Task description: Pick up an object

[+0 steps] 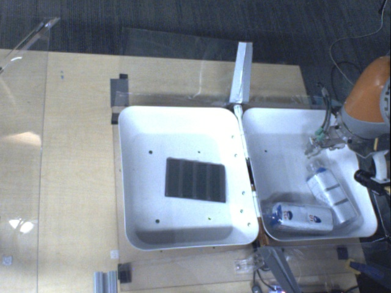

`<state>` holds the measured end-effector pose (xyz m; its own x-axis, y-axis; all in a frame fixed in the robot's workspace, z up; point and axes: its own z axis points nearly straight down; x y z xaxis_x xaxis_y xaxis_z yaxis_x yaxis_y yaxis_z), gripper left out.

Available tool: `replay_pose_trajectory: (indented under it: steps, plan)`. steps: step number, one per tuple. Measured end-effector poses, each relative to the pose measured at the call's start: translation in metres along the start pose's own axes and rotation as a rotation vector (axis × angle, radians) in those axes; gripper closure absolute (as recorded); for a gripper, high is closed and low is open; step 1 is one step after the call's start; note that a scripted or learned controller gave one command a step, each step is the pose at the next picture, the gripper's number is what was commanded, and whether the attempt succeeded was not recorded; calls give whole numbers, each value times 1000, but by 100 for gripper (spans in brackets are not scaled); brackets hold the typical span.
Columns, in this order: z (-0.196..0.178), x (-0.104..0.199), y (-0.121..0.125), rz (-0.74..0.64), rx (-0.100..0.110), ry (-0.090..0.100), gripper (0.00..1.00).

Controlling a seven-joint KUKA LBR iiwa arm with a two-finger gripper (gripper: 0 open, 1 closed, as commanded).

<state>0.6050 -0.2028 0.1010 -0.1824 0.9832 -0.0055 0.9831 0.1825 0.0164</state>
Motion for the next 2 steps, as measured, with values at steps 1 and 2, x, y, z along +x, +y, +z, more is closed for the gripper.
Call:
replay_pose_trajectory:
  steps: [1, 2]
  plan:
    - [0, 0, 0, 0, 0, 0, 0]
    - [12, 4, -37, -17, 8, 3, 0]
